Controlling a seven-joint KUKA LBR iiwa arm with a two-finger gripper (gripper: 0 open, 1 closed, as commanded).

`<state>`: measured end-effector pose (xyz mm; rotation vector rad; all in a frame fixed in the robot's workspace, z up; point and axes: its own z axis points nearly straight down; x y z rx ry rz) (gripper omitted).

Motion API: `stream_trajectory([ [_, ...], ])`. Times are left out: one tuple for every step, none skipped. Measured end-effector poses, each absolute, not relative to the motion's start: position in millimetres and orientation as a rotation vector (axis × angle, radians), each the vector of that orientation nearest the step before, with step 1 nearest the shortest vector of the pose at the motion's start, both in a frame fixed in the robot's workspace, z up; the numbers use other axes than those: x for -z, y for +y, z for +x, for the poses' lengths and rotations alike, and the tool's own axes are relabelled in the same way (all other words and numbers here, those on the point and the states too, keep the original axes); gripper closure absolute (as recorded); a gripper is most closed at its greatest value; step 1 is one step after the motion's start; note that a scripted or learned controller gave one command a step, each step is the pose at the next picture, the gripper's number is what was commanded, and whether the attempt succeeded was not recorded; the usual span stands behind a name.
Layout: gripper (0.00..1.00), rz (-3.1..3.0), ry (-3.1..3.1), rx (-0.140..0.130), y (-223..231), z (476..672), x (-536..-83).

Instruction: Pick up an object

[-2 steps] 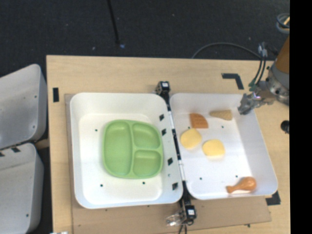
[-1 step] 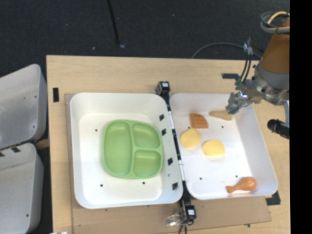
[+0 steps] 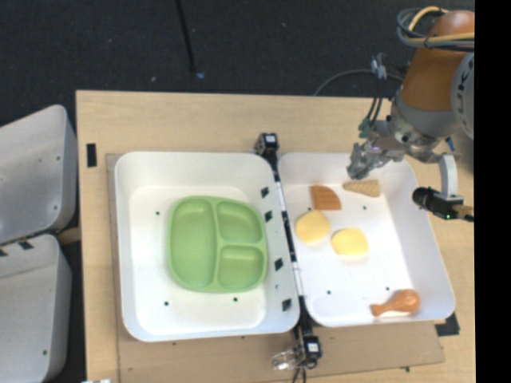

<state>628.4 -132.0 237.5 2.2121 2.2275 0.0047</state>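
The gripper [image 3: 364, 166] is poised above the tan wedge [image 3: 362, 187] near the right bin's [image 3: 423, 238] far edge, its state indiscernible; a light, stiff piece, best pinched across its short width

Glossy green plastic tray [image 3: 217, 243] (smooth), pale wood bench [image 3: 200, 118]

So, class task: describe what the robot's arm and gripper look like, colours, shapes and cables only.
The arm is rounded, with an orange band above a grey wrist. Thin cables loop by it, a yellowish one on top. The gripper is small, grey metal. A black part with a tiny green light sticks out beside the arm.
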Motion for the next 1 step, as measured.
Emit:
stream_trajectory([
  [1.0, 2.212, 2.227, -0.005, -79.5, 634.1, -249.5],
])
